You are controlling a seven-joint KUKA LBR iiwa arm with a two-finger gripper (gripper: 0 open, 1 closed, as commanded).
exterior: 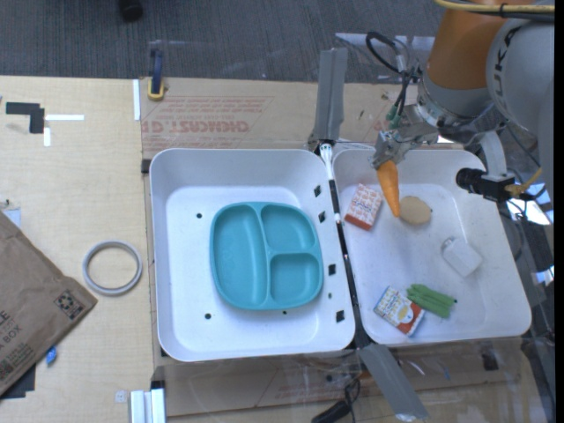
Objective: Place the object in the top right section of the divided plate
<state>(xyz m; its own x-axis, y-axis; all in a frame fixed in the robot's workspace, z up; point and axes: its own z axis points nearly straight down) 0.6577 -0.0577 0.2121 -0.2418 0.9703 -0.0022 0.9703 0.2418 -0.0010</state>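
- Orange and tapered, the carrot (389, 189) hangs from my end effector (388, 159) over the back left part of the right bin (493, 324), thick end up between my fingers, tip pointing down toward the bin floor.
- My end effector is closed on the carrot's top; the tip looks to be near or just above the floor, and I cannot tell whether it touches.
- I judge the carrot a light plastic toy: stiff, smooth, likely a bit slippery. Its taper means a grip low down could slide off, so the thick end where I have it is the better hold.
- Hanging by one end, it may swing when I move sideways; a slow carry would suit it.
- Just beside the carrot lie a small red-and-white box (363, 207) on its left and a tan lump (415, 211) on its right; neither touches it as far as I can see.
- Further forward in the right bin: a white block (461, 256), a green piece (431, 300) and a small packet (397, 310).
- The teal plate (265, 256) sits in the middle of the left bin (176, 324), well apart from the carrot, across the wall between the bins.
- Its top right section (287, 229) is my target; it looks long enough to take the carrot lying flat.
- On the counter (70, 192) to the left, a tape ring (112, 266) lies clear of my path.
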